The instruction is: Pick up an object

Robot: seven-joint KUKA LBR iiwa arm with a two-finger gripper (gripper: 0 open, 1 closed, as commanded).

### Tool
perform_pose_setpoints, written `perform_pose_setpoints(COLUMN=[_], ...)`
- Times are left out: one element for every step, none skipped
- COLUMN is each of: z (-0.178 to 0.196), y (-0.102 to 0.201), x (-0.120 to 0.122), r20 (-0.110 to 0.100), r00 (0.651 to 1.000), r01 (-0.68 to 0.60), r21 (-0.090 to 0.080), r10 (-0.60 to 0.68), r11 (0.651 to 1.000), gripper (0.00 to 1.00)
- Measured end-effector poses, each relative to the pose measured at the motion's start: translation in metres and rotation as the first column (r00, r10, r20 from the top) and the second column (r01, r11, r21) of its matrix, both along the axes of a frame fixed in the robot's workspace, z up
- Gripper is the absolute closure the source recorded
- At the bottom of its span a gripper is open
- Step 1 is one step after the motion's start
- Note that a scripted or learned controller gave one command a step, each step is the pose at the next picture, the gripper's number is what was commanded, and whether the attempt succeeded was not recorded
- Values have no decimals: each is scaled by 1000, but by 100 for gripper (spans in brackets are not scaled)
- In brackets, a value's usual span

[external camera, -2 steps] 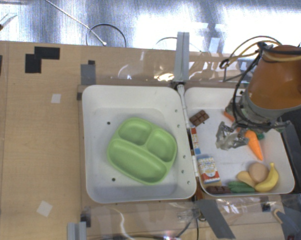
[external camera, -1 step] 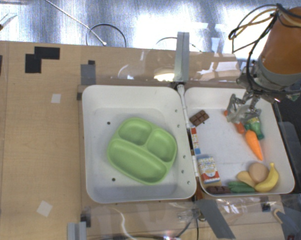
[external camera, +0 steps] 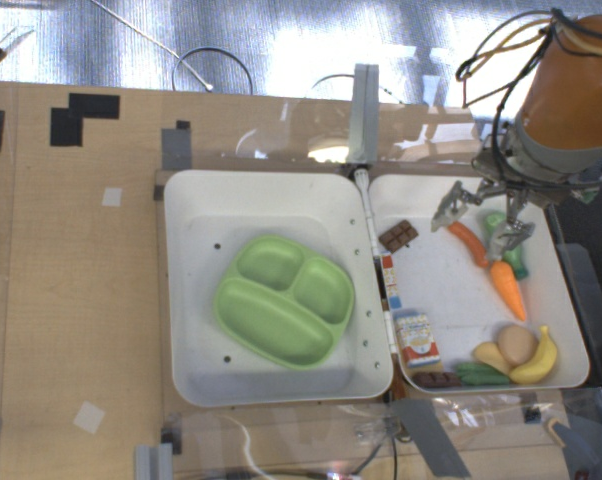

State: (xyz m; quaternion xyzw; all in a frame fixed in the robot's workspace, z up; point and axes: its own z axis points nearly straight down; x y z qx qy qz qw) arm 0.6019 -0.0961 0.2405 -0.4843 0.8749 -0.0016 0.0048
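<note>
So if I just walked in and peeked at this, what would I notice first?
Probably the big green divided plate, lying alone in the left bin. Next, the robot's gripper, fingers spread, hanging over the far end of the right bin, just above an orange carrot. At the near corner of that bin, a yellow banana curls around a tan egg-shaped thing.

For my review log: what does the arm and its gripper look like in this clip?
The arm shows a broad orange band over a grey wrist section, with black and yellowish cables looping off its side. Below it sits a small gripper of bare grey metal with two thin fingers.
</note>
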Motion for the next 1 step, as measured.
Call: perform_pose_setpoints(z=[-145], y=[-34], x=[12], r20=[-3], r00=[985], r01=[-174], r21=[-1], r10=[174], r11=[985], gripper=[0])
